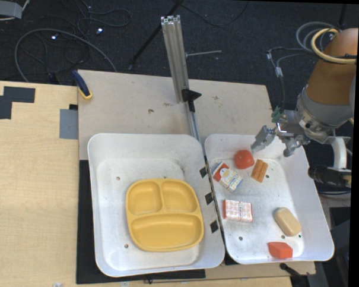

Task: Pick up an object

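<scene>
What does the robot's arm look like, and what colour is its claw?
The arm is a fat, round grey tube with an orange band near its top. Pale looped cables curl beside it. At its end sits a small silvery-grey metal gripper with two thin fingers.

— Home or lab?
— Lab: loose cables (65, 40) across dark floor, bare aluminium post (176, 56) bolted upright, industrial arm (330, 87) over two white bins (107, 160) on a plywood bench (29, 181).

Matt yellow plastic plate (164, 215) — smooth white bins (107, 166), pale wood-grain board (29, 193).
</scene>
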